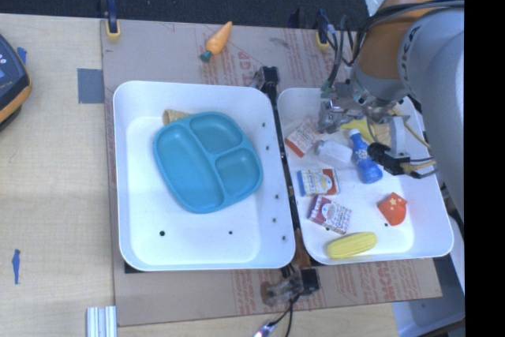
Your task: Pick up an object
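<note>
Blue bottle (364,158) just beside jaws (331,121).

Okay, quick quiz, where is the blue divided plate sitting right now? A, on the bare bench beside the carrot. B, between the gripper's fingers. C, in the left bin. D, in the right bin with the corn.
C: the plate lies flat in the left bin, while the corn lies in the right bin and the carrot lies above both bins.
</note>
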Tool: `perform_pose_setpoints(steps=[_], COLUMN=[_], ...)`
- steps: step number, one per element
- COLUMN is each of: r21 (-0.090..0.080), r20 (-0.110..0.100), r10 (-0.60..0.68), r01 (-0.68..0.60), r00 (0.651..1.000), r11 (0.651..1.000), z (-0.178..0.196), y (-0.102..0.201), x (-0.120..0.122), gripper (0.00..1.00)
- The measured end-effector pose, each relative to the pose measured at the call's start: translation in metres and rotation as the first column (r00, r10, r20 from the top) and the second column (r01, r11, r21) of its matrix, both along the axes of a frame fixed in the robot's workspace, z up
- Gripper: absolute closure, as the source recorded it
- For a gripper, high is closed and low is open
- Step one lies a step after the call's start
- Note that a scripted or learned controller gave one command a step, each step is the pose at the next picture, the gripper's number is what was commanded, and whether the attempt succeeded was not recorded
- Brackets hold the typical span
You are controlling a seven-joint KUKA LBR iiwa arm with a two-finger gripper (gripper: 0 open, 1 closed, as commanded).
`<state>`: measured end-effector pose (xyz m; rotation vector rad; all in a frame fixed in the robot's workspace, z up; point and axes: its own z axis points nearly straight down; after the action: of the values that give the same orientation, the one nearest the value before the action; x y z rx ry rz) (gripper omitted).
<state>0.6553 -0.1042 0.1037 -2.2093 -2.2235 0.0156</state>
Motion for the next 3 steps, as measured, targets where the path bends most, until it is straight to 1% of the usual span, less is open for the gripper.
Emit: perform_pose_setpoints(steps=[1, 2, 3], r21=[0.000, -0.001, 0.001], r20=[0.000, 0.020, 0.011], r10=[0.001, -0.004, -0.004], r01=[-0.001, 0.004, 0.004], r00=[1.000, 1.000, 1.000], r11=[1.000, 1.000, 1.000], z=[0.000, -0.005, 0.006], y=[0.000, 0.009, -0.069], x=[0.000, -0.047, -0.040], gripper=[0.00, 0.00, 0.00])
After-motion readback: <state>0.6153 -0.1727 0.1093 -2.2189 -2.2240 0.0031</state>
